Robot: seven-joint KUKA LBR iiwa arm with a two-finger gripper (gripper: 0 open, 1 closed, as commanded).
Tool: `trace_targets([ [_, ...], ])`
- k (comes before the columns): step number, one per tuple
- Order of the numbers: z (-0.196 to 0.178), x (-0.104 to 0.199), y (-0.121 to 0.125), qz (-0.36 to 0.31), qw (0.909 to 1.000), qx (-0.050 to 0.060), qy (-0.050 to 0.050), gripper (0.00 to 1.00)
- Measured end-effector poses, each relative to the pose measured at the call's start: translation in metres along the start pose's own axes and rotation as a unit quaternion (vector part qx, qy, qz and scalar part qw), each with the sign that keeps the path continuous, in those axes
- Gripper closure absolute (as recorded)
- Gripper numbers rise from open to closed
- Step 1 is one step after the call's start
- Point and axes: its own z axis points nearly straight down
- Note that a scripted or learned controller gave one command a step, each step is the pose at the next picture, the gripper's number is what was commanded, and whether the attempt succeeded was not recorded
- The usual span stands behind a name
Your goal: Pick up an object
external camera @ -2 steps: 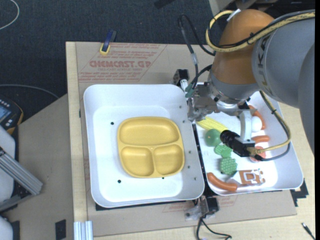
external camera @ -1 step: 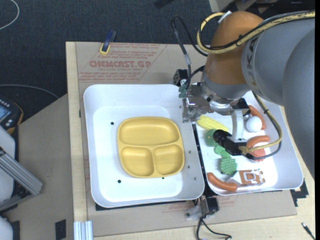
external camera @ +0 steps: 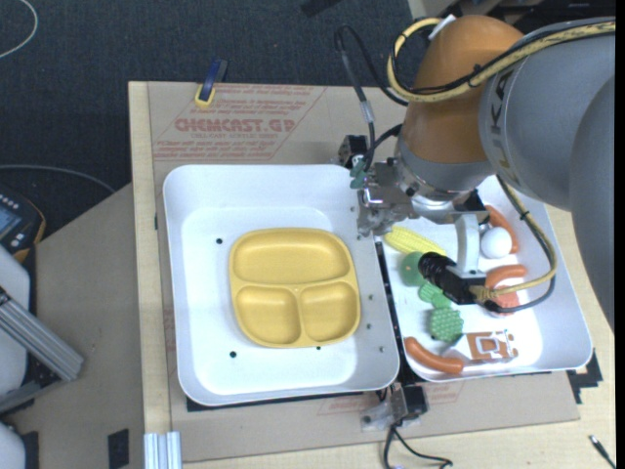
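Note:
The right bin (external camera: 569,340) holds several toy foods: a yellow corn cob (external camera: 414,240), a green leafy piece (external camera: 433,294), a green studded piece (external camera: 445,323), an orange sausage (external camera: 433,359), a white egg (external camera: 498,244), a hot dog (external camera: 505,279) and a brown-and-white flat piece (external camera: 488,345). My gripper (external camera: 422,213) hangs over the back left part of that bin, just above the corn cob. The bulky grey wrist and the orange band hide its lower end, and no object shows in its grasp.
The left bin (external camera: 190,262) carries a yellow divided plate (external camera: 293,286) in its middle. A cardboard sheet (external camera: 234,120) lies behind the bins with a blue and yellow clip (external camera: 208,84) at its far edge. The arm covers the back of the right bin.

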Motion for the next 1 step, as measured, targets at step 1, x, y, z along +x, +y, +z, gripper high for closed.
trace_targets([
  [1, 0.0007, -0.0048, -0.0033, 0.001, 1.0000, 0.003, 0.000, 1.00],
])
